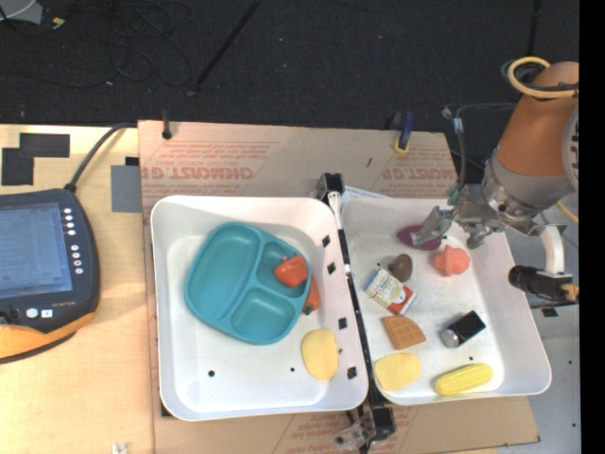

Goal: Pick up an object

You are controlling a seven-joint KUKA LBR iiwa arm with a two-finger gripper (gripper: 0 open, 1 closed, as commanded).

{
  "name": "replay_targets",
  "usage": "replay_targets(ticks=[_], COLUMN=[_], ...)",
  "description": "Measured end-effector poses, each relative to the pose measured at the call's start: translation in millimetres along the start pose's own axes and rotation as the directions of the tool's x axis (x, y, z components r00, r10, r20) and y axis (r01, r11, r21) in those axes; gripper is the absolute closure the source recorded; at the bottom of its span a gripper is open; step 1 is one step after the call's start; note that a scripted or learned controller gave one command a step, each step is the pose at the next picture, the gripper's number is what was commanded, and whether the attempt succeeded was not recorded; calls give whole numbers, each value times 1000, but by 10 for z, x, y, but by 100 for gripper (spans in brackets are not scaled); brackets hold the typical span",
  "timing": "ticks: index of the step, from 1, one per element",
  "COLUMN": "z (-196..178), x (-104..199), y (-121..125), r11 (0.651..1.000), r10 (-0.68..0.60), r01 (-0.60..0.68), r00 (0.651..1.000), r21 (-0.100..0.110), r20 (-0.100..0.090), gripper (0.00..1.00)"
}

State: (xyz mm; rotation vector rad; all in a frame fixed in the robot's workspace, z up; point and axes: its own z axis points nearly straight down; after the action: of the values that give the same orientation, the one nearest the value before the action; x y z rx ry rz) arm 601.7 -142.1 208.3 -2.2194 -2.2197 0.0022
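Camera view: cardboard-topped bench (284,164), dark floor (284,45).

Cardboard-covered bench (284,164); two white bins (180,348) (515,367) side by side; a teach pendant (43,253).

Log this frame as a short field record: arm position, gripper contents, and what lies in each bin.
arm: reaching in from the right, gripper over the far part of the right bin
held: nothing seen between the fingers
nearest items: purple piece, pink lump
right bin, other items: small carton, dark round piece, brown cracker, black block, corn cob, yellow lump
left bin: teal divided tray, orange item on the tray, yellow piece
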Motion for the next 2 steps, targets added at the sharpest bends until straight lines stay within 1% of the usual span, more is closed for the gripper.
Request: replay_targets(ticks=[1,2], z=[1239,1162], x=[279,-88], y=[-121,275], r11=[1000,1000], r10=[2,-1], r01=[-2,1], r00=[1000,1000], r21=[-5,-8], r20=[-4,0], gripper=[0,0])
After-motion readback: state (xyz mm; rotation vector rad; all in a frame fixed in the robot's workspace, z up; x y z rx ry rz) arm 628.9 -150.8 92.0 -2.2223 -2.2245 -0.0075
